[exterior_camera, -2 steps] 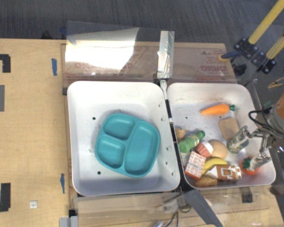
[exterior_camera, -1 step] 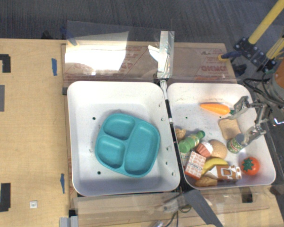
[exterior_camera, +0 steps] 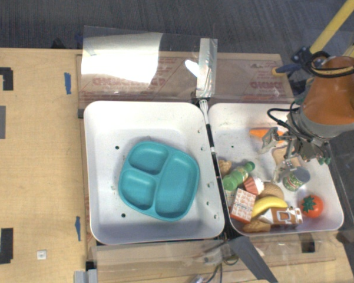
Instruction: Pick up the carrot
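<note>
Bench, two white bins side by side. Left bin (exterior_camera: 100,217): I log one teal divided plate (exterior_camera: 159,180). Right bin (exterior_camera: 336,214): carrot (exterior_camera: 260,133) by the far wall; banana (exterior_camera: 270,204), tomato (exterior_camera: 312,205), green bottle (exterior_camera: 238,175) clustered nearer. Gripper (exterior_camera: 290,153) hangs just right of the carrot; I cannot tell its grip state.

Carrot (exterior_camera: 260,133): orange, lying flat, upper part of right bin (exterior_camera: 235,118), partly hidden.
</note>
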### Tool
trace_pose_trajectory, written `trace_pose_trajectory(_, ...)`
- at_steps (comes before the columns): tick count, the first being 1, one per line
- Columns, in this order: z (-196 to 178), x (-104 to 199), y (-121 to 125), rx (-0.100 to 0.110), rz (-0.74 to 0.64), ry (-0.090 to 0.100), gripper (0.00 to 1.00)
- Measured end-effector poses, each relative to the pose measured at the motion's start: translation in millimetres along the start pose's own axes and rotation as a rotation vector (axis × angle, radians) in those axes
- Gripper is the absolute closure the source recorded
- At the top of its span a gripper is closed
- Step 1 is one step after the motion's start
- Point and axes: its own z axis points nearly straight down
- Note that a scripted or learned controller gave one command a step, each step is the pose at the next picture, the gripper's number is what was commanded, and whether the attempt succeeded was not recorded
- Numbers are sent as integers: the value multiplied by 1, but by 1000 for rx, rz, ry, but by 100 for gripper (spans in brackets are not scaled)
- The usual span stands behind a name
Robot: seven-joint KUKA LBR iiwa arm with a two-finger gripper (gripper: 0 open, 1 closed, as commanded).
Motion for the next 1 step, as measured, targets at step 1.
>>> trace_pose_trajectory(1,11,-34,-17,-3,77,2,0)
